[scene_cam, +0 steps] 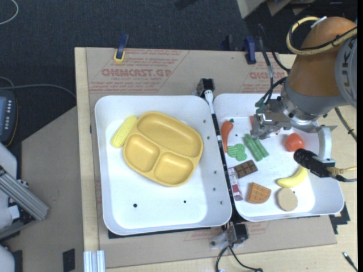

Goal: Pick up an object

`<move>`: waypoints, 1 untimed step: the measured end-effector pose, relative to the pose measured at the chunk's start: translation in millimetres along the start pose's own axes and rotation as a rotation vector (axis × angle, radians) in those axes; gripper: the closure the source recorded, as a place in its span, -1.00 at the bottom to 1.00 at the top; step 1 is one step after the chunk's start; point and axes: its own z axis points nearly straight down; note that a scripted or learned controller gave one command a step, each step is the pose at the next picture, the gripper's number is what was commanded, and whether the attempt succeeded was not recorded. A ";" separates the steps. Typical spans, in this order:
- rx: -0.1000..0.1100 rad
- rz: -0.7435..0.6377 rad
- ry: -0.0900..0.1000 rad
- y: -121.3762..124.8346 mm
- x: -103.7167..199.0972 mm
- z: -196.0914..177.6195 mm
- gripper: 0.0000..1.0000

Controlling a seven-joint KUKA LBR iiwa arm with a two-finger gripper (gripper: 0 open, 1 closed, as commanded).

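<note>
Overhead, arm bent above right bin.

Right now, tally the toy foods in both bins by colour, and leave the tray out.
Yellow: 2, corn cob, banana
Green: 2, leafy piece, bean bundle
Red-orange: 2, carrot, tomato
Brown: 2, chocolate bar, waffle
Tan: 1, round cookie
Total: 9

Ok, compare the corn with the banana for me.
The corn lies in the left bin, leaning on the yellow tray's rim; the banana lies in the right bin on bare floor. The corn is straight and bumpy; the banana is curved and smooth. Both are yellow toy foods.
</note>
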 end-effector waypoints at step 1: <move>0.000 0.002 0.000 -38.8 29.3 -7.2 1.00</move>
